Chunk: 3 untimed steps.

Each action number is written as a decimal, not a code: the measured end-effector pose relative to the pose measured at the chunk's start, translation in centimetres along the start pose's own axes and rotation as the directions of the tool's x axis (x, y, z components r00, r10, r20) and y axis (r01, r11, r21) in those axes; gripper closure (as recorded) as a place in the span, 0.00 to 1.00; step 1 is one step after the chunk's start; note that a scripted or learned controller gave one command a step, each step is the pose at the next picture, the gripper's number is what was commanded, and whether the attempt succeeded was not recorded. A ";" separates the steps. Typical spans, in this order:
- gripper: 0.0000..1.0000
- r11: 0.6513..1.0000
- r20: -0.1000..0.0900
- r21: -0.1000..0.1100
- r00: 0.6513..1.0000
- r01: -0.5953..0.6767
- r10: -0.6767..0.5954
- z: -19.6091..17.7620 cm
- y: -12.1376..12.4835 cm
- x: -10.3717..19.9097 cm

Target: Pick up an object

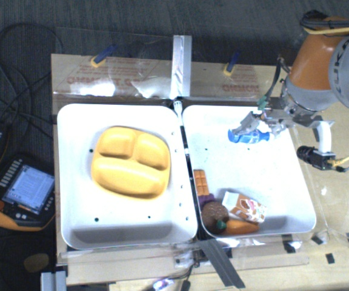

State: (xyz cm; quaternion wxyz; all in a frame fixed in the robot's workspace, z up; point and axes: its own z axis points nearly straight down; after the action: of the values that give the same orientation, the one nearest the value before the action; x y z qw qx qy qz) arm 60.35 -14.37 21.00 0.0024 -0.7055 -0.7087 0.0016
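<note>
Claw (pixel 254 126) hangs over the right bin's (pixel 283 180) upper part, pinching a small blue object (pixel 247 136) between its fingers, clear of the bin floor. Two white bins sit side by side on the worktop (pixel 120 77). One yellow sectioned tray (pixel 131 160) lies alone in the left bin (pixel 77 223). Five items crowd the right bin's lower left corner, well apart from the claw: a brown bar (pixel 200 180), a purple piece (pixel 207 196), a dark round item (pixel 214 211), a carrot (pixel 242 227) and a small printed carton (pixel 245 207).
</note>
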 end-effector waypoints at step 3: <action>0.00 0.943 0.017 -0.024 0.943 0.332 -0.332 12.0 -11.1 -1.0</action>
State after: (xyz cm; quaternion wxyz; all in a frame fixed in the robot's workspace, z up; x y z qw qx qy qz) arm 49.20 -15.36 9.09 -0.0112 -0.5760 -0.8174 -0.0038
